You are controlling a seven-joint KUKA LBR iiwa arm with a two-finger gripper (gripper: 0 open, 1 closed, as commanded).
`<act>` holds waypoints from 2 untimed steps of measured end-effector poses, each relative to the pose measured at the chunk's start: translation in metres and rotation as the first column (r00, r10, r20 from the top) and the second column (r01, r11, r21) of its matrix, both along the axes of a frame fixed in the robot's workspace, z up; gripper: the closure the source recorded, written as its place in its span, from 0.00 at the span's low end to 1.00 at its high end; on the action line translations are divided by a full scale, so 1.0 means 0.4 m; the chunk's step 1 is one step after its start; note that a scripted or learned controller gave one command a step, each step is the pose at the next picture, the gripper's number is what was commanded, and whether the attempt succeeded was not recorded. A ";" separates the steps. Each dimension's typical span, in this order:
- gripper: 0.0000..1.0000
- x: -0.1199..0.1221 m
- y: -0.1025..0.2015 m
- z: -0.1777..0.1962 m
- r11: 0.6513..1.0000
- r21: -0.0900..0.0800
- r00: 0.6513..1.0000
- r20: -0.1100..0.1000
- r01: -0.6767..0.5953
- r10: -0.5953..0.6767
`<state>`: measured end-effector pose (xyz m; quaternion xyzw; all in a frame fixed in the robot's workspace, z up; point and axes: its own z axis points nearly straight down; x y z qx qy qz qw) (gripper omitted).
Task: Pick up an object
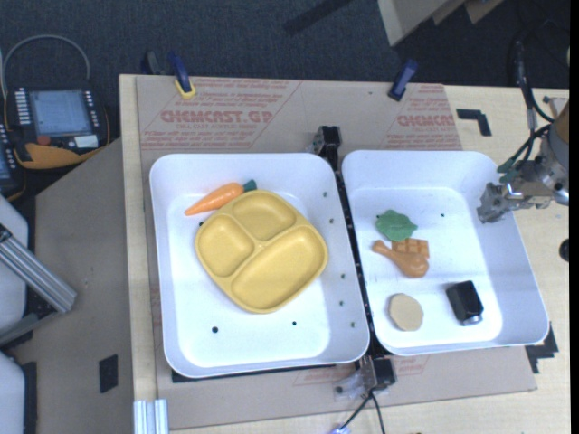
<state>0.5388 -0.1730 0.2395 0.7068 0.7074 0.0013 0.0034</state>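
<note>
Camera view: the gripper (pixel 493 202) is hovering at the right rim of the right bin (pixel 470 174), with nothing showing between its fingers.

Whether those fingers are spread or pressed together I cannot tell, since the metal tip is showing only as a small grey shape at the bin's edge; the right bin is holding a green leafy piece (pixel 395 224) that is touching an orange hand-shaped toy (pixel 404 256) just below it, a round tan disc (pixel 406 313) near the front wall, and a black block (pixel 465 301) just beside the disc, all well apart from the gripper; the left bin (pixel 181 269) is carrying a yellow divided plate (pixel 261 250) lying flat, with a toy carrot (pixel 213 198) resting against the plate's upper left edge.
</note>
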 end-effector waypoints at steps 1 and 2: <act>1.00 0.010 0.126 0.011 1.000 0.004 1.000 -0.005 -0.005 0.005; 1.00 0.011 0.271 -0.014 1.000 0.005 1.000 -0.009 -0.005 0.005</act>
